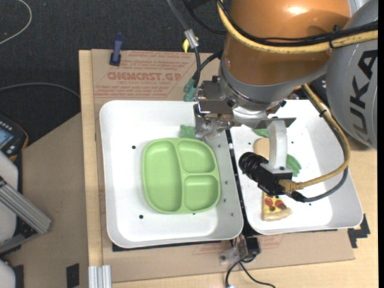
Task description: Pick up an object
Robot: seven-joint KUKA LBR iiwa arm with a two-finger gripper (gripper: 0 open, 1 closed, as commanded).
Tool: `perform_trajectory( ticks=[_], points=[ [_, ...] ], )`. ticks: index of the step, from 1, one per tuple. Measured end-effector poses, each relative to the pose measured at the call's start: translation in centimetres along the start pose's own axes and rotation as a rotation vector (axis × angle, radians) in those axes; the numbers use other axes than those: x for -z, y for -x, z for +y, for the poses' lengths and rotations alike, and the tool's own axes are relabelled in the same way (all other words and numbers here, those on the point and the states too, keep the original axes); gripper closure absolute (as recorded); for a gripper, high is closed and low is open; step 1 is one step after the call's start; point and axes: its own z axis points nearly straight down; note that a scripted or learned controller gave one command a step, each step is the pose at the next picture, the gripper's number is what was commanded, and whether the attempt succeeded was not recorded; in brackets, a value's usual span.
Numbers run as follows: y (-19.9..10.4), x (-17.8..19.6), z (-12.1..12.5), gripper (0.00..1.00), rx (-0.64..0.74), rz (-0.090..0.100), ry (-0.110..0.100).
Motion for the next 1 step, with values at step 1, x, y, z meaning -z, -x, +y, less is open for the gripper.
perform_trajectory(
  ticks=[1],
  points=[
    [0.35,1.12,0.09,1.00,-0.005,0.000,0.003]
  ],
)
